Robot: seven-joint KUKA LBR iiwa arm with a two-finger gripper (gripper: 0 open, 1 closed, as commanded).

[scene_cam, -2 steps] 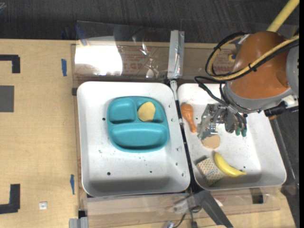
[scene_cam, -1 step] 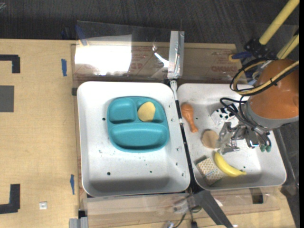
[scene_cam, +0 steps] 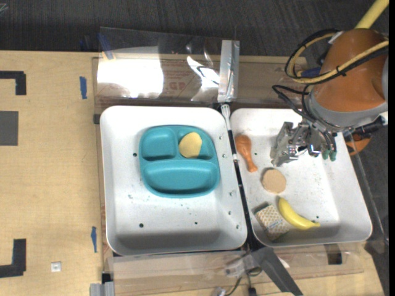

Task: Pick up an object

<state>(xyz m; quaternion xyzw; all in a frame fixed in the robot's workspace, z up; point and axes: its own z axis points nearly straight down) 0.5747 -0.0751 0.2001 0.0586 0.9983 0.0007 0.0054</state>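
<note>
Teal tray (scene_cam: 179, 180), yellow banana (scene_cam: 296, 215), white bins (scene_cam: 117, 165).

Round tan cookie (scene_cam: 274, 181) lies flat in the right bin (scene_cam: 345, 217).

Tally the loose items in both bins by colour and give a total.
Yellow: 2, lemon, banana
Orange: 1, carrot
Tan: 2, round cookie, patterned block
Teal: 1, divided plate
Total: 6
</note>
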